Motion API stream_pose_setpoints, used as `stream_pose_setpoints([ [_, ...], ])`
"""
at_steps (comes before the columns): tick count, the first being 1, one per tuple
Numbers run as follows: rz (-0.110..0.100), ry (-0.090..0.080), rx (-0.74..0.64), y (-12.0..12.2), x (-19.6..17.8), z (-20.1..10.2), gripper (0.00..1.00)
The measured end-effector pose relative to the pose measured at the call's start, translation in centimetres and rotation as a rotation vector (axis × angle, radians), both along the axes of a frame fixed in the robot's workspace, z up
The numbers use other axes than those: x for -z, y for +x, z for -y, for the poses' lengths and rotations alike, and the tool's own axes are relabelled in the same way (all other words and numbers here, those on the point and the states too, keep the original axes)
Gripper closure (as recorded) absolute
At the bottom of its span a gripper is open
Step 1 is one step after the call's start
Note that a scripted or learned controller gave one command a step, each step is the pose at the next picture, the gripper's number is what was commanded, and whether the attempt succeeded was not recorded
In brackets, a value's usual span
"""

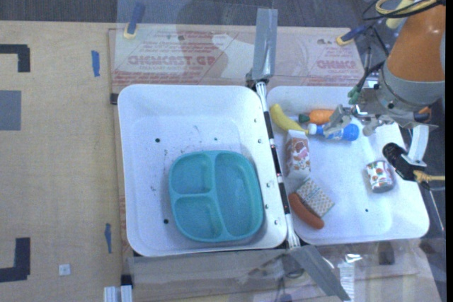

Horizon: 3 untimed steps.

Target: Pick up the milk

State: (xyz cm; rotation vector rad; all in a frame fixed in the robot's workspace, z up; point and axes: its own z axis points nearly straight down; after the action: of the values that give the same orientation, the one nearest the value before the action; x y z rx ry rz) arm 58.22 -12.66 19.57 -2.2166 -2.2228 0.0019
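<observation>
**A:** Dark carpet lies beyond the bench, and two white bins sit side by side on it. Where is the hand?

**B:** The hand hangs over the far part of the right bin, below the arm's orange band. Whether it is open or closed I cannot tell; the view is too cluttered there.

**A:** What lies closest to it?

**B:** A blue-and-white bottle on its side, just beneath the hand, and an orange carrot next to it. A yellow banana lies just left of those, near the bin's left wall.

**A:** And the milk?

**B:** The milk carton lies below the banana, near the left wall, apart from the hand.

**A:** Anything else?

**B:** A checkered packet and a reddish sausage touching it, nearer the front. A small can lies toward the right side. The left bin holds a teal divided tray.
</observation>
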Motion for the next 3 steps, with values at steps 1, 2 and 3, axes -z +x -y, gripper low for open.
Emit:
stream_pose_setpoints([
  [1, 0.005, -0.002, -0.082, 4.2, 10.0, 5.6, 0.0],
  [2, 0.002, -0.003, -0.08, 4.0, 9.0, 5.8, 1.0],
  [3, -0.07, 0.028, 0.038, 6.6, 10.8, 8.8, 1.0],
])
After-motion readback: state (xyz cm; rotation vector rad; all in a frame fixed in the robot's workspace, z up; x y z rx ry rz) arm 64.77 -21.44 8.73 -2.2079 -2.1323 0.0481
